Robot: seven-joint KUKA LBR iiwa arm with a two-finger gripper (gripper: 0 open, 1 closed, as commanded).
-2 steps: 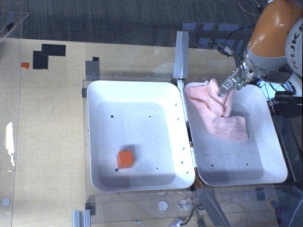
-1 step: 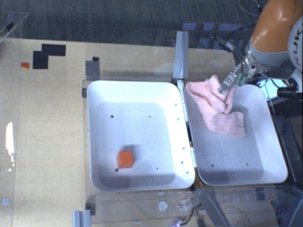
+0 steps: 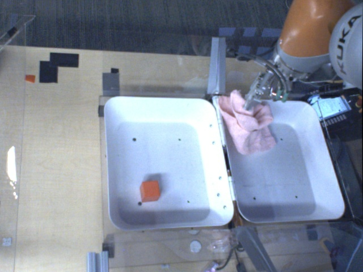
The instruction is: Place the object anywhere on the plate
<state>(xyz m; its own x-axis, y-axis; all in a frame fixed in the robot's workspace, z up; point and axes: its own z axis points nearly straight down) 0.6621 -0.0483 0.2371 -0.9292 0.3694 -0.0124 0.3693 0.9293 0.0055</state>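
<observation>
A crumpled pink cloth (image 3: 249, 128) lies in the far left corner of the right bin (image 3: 295, 203), one edge draped against the divider between the bins. My gripper (image 3: 250, 103) comes down from the upper right, and its thin fingers are pinched together on the cloth's top fold, which bunches up toward them. A small orange cube (image 3: 150, 191) rests on the floor of the left bin (image 3: 164, 146), near its front left.
A grey metal post (image 3: 216, 67) stands behind the seam between the bins. Black blocks (image 3: 55, 66) and a small orange tag (image 3: 30, 79) sit on the bench at the far left. The arm's orange band (image 3: 312, 21) hangs over the right bin's far corner.
</observation>
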